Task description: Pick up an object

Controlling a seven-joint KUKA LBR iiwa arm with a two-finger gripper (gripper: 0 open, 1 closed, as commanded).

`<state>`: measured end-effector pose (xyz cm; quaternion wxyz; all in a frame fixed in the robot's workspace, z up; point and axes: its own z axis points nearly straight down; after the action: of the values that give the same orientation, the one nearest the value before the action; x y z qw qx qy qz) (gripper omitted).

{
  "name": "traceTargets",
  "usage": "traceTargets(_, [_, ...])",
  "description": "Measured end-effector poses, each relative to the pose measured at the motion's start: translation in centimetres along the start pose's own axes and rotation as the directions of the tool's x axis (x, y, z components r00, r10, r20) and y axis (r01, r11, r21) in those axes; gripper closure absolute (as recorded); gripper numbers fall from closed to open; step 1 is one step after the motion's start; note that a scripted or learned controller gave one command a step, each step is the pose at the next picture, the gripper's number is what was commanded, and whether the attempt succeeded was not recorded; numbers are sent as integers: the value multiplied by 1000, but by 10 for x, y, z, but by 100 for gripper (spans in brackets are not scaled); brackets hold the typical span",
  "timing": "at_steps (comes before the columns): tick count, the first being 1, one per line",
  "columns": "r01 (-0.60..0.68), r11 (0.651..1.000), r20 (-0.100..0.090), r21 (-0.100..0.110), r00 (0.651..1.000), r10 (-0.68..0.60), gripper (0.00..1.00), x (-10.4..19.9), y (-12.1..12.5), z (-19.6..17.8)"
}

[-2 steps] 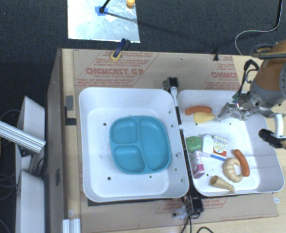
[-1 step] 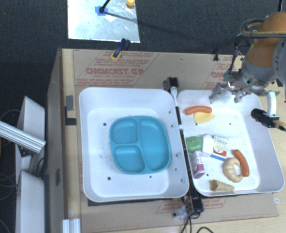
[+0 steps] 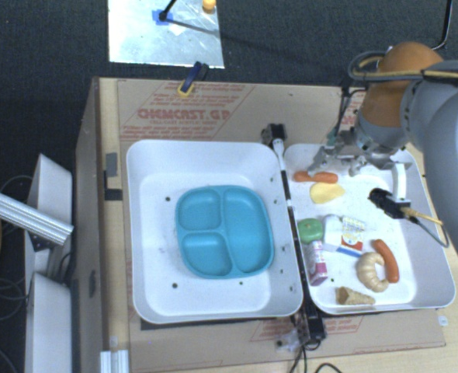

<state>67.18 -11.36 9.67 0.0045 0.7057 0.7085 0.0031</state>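
Hovering over the right bin's (image 3: pixel 420 283) far edge, the gripper (image 3: pixel 339 162) has its fingers spread, with nothing between them. An orange stick (image 3: pixel 316 177) and a yellow lump (image 3: pixel 326 193) lie just beside it. A sausage (image 3: pixel 387 259) and bread (image 3: pixel 370 273) lie by the near right corner. A blue plate (image 3: pixel 223 231) fills the left bin's (image 3: pixel 155 208) middle.

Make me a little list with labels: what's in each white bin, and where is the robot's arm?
left bin: one blue divided plate
right bin: toy food, among it a red sausage, a yellow piece, a green piece
end effector: at the right bin's far end, close to an orange piece
picked up: nothing seen yet
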Motion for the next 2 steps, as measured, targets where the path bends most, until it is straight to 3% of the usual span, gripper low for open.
traceTargets(1, [0, 1000, 5, -5, 1000, 0, 0, 24, 1, 5])
traceTargets(2, [-3, 1000, -1, 10, 1000, 3, 0, 17, -56, 12])
